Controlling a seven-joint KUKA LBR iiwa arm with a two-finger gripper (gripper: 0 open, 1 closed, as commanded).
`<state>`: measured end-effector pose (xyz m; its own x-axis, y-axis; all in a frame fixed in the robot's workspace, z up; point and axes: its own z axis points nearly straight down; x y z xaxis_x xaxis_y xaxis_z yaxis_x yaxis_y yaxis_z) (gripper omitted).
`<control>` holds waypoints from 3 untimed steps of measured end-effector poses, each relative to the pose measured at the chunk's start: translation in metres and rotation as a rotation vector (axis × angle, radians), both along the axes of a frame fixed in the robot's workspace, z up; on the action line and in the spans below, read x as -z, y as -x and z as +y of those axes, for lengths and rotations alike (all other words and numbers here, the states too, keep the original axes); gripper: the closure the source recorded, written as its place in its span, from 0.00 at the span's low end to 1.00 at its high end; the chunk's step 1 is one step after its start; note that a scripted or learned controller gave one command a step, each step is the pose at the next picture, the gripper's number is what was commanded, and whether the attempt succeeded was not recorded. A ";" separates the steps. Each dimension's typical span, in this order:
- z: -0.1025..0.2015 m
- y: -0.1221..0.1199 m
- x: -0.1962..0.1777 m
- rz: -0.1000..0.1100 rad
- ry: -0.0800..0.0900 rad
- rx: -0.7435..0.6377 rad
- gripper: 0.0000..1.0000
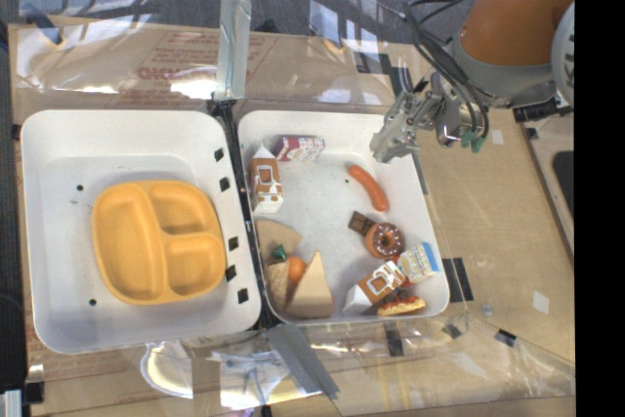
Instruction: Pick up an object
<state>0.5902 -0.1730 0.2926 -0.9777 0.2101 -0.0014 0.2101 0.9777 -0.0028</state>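
You see the gripper [395,144] hanging over the far right edge of the right bin [327,127], with nothing between its fingers; whether they stand wide or narrow cannot be told from this angle. The nearest pickable thing is a sausage [368,187], lying inside the right bin just below and left of the gripper, apart from it. Nearer the camera from the sausage lie a chocolate bar [360,223] and a donut [384,238], touching each other. Beyond those, in the bin's near right corner, sit a small blue-and-white carton [420,261], a brown-and-white box [381,284] and a pizza slice [401,305]. Left of the sausage, along the bin's left wall, stands another brown-and-white carton [266,181], with a maroon carton [299,148] behind it. A cheese wedge [311,286] and a carrot [294,267] lie in the near left corner. The left bin [49,142] holds a yellow tray [156,239] with three compartments.
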 end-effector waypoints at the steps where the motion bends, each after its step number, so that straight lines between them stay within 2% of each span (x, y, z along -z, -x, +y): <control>1: -0.021 0.036 0.201 0.000 -0.004 -0.156 1.00; 2: 0.052 -0.031 0.203 0.003 -0.004 0.121 1.00; 3: -0.009 -0.040 0.063 -0.004 0.000 -0.251 1.00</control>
<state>0.6306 -0.1823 0.2298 -0.9992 -0.0393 -0.0052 -0.0393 0.9992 -0.0027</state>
